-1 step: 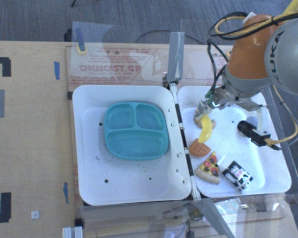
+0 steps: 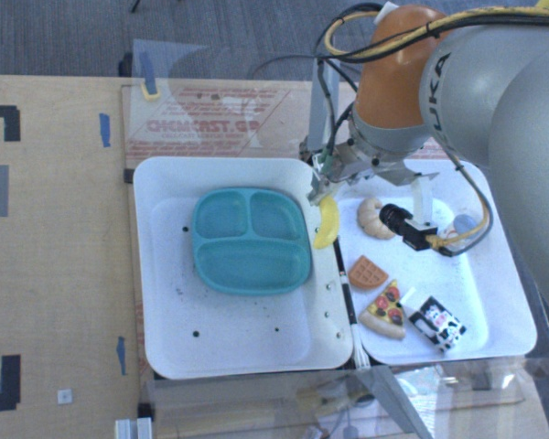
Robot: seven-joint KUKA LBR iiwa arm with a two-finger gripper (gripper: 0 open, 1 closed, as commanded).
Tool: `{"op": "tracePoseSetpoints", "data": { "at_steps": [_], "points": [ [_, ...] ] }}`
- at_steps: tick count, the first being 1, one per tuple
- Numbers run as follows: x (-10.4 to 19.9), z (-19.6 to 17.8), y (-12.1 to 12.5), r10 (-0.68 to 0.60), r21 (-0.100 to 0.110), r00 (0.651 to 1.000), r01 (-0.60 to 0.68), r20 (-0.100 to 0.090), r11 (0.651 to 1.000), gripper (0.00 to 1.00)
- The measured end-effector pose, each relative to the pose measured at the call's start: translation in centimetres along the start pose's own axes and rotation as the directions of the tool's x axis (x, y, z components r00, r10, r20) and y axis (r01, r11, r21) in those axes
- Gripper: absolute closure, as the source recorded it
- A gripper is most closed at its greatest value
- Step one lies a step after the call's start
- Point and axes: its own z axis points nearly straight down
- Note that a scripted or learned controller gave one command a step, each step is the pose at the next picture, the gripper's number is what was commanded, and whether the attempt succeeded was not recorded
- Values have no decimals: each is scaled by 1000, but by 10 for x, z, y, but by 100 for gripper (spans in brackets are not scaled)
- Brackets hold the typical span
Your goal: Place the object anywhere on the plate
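Gripper [image 2: 322, 188]: two-finger, at the left bin's upper right corner, above the seam between the bins; fingers reach down to the top of the yellow banana, cannot tell whether they clamp it.
Left bin [image 2: 165, 318]: shallow white tray, left of the pair.
Plate [image 2: 252, 240]: teal plastic, three compartments, rounded corners, flat in the left bin, upper middle; nothing on it.
Banana [image 2: 326, 224]: small yellow curved toy, over the left bin's right rim, just beside the plate's right edge, not on the plate; top end meets the gripper.
Right bin [image 2: 503, 273]: shallow white tray, touching the left one along the seam.
Waffle [image 2: 367, 272]: small orange-brown grid piece, right bin, near the seam.
Doughnut [image 2: 376, 218]: pale tan toy ring, right bin, upper left.
Pizza slice [image 2: 385, 312]: toy wedge with red toppings, below the waffle.
Black-and-white block [image 2: 437, 322]: small, patterned, right of the pizza slice.
Arm [image 2: 476, 90]: grey, orange band above the wrist, coming in from the right over the right bin.
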Motion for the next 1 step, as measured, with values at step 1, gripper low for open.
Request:
{"op": "tracePoseSetpoints", "data": {
  "at_steps": [1],
  "points": [
    [0,0,0,0,0,1000,0,0,1000,0]
  ]
}}
